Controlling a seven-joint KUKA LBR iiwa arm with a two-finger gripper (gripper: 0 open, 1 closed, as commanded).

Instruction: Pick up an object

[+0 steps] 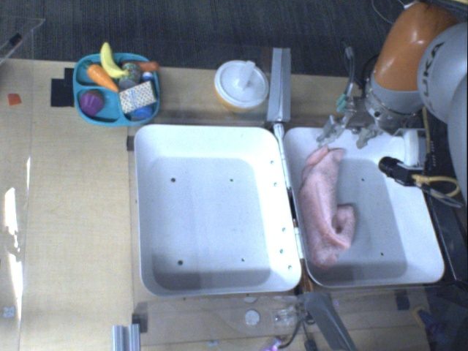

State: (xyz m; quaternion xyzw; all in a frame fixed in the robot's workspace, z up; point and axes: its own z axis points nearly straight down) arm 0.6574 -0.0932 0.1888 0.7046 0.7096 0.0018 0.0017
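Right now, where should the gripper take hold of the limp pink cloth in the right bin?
Probably the pink cloth at its bunched, folded lower end, from straight above. That hump looks thickest, lies away from the right white bin walls, and gives fingers something to pinch.

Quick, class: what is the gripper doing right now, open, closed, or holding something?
Gripper: above the far end of the pink cloth in the right bin; state cannot be told.

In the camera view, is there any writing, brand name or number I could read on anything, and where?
"KU": partial dark letters on the grey arm casing, cut off at the frame edge.
Small orange tag on the wooden bench: too small to read.
Nothing else bears legible text.
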